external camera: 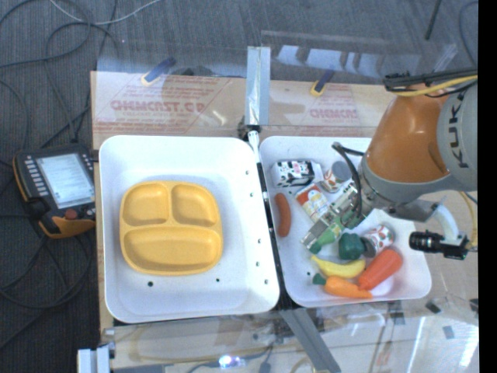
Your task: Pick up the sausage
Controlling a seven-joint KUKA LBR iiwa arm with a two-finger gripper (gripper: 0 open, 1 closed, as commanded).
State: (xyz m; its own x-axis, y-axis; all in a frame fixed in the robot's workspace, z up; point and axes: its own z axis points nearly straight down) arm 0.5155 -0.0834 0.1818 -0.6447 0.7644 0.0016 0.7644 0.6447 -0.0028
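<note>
A: Which step is in hand?

B: The approach, it is judged. The sausage (283, 214) is seen lying by the right bin's (423, 289) left wall; the pincer (335, 218) is held among clutter to its right, grip state not discernible. A leftward shift is called for.

A: Counts?

B: One yellow tray (171, 227), one sausage, one banana (338, 266), two carrots.

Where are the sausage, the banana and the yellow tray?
sausage (283, 214): camera view, middle of its length, by the right bin's left wall.
banana (338, 267): camera view, middle of the curved body.
yellow tray (171, 248): camera view, floor of its large front compartment.
</note>
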